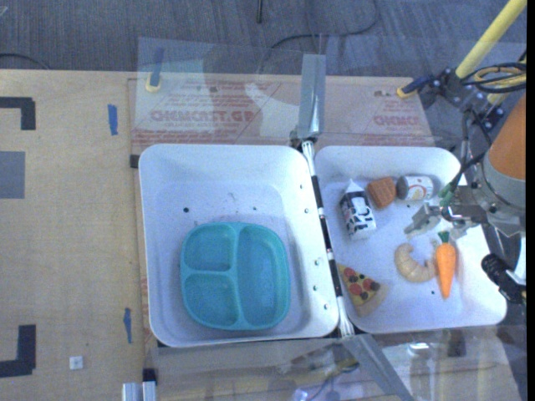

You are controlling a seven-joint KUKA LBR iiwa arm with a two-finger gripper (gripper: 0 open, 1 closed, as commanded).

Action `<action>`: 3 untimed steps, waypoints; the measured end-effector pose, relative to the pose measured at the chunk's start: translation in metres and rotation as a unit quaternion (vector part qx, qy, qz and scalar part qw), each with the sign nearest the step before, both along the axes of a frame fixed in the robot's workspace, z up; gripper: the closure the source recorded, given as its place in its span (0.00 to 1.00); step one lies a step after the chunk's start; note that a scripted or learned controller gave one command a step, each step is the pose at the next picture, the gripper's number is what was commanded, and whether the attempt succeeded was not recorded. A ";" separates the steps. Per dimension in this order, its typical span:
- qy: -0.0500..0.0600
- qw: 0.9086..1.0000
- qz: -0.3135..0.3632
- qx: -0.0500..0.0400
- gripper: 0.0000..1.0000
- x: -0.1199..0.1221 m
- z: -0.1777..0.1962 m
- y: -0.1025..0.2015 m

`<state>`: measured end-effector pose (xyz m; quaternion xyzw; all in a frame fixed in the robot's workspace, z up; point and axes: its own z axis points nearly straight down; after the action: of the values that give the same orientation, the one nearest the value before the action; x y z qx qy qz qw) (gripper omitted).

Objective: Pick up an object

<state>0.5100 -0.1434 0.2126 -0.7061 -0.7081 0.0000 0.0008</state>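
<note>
The right bin [476,303] holds several toy foods. A black-and-white milk carton [358,213] lies near its left wall, with a brown bun [382,192] and a small can [416,188] behind it. A croissant [413,263], an orange carrot [445,268] and a pizza slice [362,287] lie nearer the front. My gripper [428,222] hangs just above the croissant and the carrot's green top. It is open, with nothing between its fingers.
The left bin [159,190] holds a teal divided plate [236,275]. The arm's grey body and orange band [510,153] stand over the right bin's right edge. Cables and a yellow hose [493,32] run at the back right. A metal divider [313,107] stands behind the bins.
</note>
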 end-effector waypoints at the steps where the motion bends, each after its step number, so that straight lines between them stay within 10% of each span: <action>1: -0.002 1.000 0.030 -0.001 0.00 0.016 -0.122 -0.028; 2: -0.007 1.000 -0.010 0.005 0.00 -0.023 -0.122 -0.072; 3: -0.005 1.000 0.018 -0.002 0.00 0.040 -0.125 -0.055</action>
<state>0.5498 -0.1986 0.0879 -0.6933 -0.7207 -0.0021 -0.0042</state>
